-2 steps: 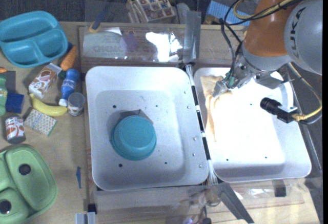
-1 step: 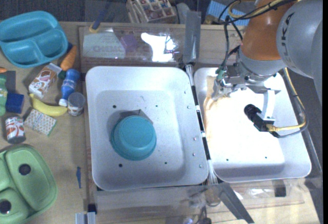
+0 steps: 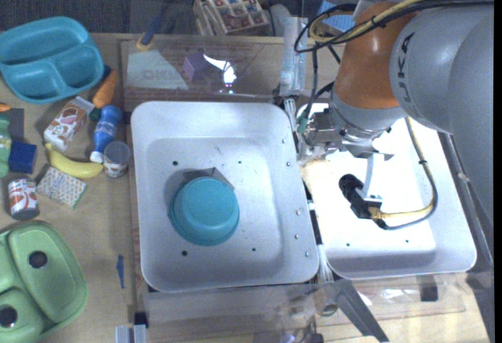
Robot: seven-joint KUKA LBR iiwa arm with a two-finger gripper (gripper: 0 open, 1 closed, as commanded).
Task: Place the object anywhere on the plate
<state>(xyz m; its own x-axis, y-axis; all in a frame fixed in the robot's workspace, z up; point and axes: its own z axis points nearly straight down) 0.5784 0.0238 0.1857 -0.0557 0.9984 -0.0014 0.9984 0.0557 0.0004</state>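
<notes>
A teal round plate (image 3: 205, 210) lies in the left white bin (image 3: 157, 137), a little left of its middle. The grey arm with its orange band (image 3: 369, 59) reaches over the right white bin (image 3: 447, 247). Its gripper (image 3: 315, 147) points down at that bin's left wall, near the divide between the bins, and the wrist hides most of it. Just below the gripper, against the wall, is a small pale yellowish patch (image 3: 315, 170); I cannot tell what it is. The gripper is well to the right of the plate and apart from it.
A black plug with a yellow cable (image 3: 408, 214) hangs from the arm over the right bin's floor. Left of the bins lie a banana (image 3: 72, 165), a blue bottle (image 3: 103, 133), cans, a teal divided tray (image 3: 51, 59) and a green tray (image 3: 35, 279).
</notes>
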